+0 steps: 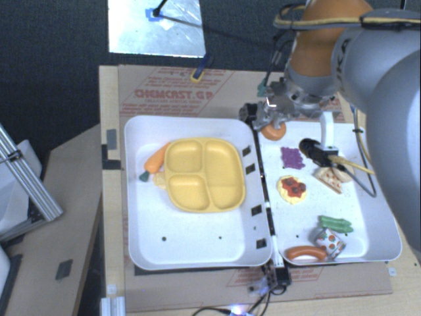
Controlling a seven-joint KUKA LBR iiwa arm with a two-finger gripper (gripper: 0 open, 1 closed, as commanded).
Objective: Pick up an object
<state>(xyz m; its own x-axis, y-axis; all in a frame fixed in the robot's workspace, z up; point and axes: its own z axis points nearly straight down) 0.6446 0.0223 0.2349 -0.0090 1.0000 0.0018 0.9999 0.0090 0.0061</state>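
Observation:
My gripper [266, 119] hangs over the far left corner of the right bin [378, 239], close to the wall between the two bins. Right under it, on its near side, an orange round piece [274, 133] shows against the bin floor; whether it touches the gripper is unclear. Further toward the front lie a purple grape bunch [292, 157], a small pizza round [293, 189] and a tan waffle slice [331, 178]. At the front sit a green pod [336, 224], a small printed carton [329, 242] and a red sausage [304, 254].
The left bin [141, 242] holds a yellow divided plate [202, 175] with an orange carrot [154, 159] at its left side. The arm's grey and orange body covers the right bin's far right. A cardboard sheet [171, 92] lies under both bins.

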